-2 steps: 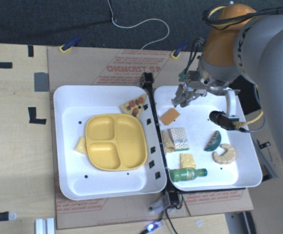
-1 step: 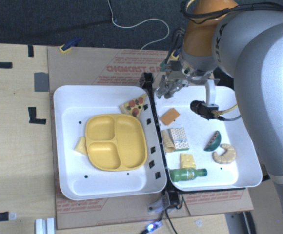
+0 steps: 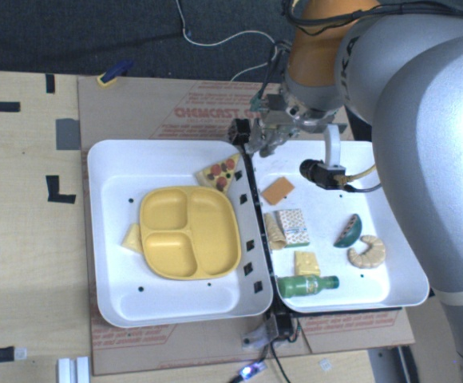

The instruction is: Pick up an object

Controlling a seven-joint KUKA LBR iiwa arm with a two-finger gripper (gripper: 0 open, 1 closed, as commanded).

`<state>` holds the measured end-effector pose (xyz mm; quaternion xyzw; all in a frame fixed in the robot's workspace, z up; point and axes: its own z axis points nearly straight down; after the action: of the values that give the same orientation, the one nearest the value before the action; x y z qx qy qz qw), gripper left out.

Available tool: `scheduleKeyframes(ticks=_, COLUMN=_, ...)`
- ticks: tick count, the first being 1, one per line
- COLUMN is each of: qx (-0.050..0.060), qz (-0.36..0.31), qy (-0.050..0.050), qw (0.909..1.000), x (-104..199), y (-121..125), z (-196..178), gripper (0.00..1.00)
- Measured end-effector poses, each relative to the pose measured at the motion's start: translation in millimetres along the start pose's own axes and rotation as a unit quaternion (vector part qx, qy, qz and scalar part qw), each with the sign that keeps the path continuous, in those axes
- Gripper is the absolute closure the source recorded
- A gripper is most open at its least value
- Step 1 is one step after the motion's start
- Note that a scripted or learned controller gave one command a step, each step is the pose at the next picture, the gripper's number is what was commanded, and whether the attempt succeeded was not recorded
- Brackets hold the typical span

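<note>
My gripper (image 3: 263, 140) hangs over the far left corner of the right bin (image 3: 399, 286), close to the divider between the bins. Nothing shows between its fingers. Just below it lies an orange cracker (image 3: 278, 190). Further toward the front lie a patterned packet (image 3: 293, 226), a tan wafer (image 3: 275, 230), a yellow block (image 3: 306, 262) and a green bottle (image 3: 308, 285) on its side. A teal wedge (image 3: 348, 230) and a croissant (image 3: 368, 251) rest at the right. A pizza slice (image 3: 220, 174) sits in the left bin.
The left bin (image 3: 108, 214) holds a yellow divided plate (image 3: 190, 231) with a pale wedge (image 3: 132, 238) tucked under its left edge. The arm's grey body (image 3: 423, 118) covers the right bin's far right side. Cardboard lies beneath both bins.
</note>
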<state>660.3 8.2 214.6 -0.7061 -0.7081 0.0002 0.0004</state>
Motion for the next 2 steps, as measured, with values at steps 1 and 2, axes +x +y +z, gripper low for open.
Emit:
scheduleKeyframes(ticks=1, qx=0.000, qz=0.000, qy=0.000, qw=1.0000, x=-1.2, y=0.0, z=-19.9, gripper=1.00)
scheduleKeyframes(ticks=2, qx=0.001, qz=0.001, qy=-0.001, qw=1.0000, x=-0.5, y=-3.2, z=-0.9, gripper=1.00)
